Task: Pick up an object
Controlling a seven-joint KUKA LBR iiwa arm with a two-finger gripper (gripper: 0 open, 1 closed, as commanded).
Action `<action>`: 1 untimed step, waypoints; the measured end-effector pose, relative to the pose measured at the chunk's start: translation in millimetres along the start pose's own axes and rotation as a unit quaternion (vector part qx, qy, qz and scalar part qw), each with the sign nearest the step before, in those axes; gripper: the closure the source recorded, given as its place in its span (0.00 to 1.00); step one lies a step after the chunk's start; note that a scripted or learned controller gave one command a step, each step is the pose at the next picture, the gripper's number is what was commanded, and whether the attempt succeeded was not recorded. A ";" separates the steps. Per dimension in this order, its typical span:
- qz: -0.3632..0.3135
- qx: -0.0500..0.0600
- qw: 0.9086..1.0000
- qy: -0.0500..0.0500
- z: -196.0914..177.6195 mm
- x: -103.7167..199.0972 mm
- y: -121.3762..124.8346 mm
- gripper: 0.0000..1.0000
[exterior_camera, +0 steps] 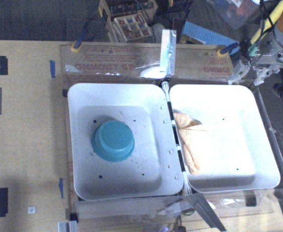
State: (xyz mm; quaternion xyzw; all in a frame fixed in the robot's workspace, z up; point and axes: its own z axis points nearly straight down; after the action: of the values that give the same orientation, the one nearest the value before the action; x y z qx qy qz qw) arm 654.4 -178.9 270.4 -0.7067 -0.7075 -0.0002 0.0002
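A teal-blue bowl sits upside down in the left bin, a little left of its middle. In the right bin, a tan, crumpled, cloth-like piece lies along the left wall, next to the divider. My gripper hangs at the far right, over the back right corner of the right bin and well away from both objects. Nothing is visible in it.
A clear plastic panel and an upright metal post stand behind the bins. Boxes and cables clutter the floor beyond them. Tan bench top with black marks extends to the left.
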 end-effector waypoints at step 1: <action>-0.037 -0.001 0.999 -0.001 83.8 85.1 -30.0 0.00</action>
State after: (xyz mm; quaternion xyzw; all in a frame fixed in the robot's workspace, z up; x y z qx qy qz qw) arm 624.3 -93.8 186.7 -0.6797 -0.7334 -0.0002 -0.0006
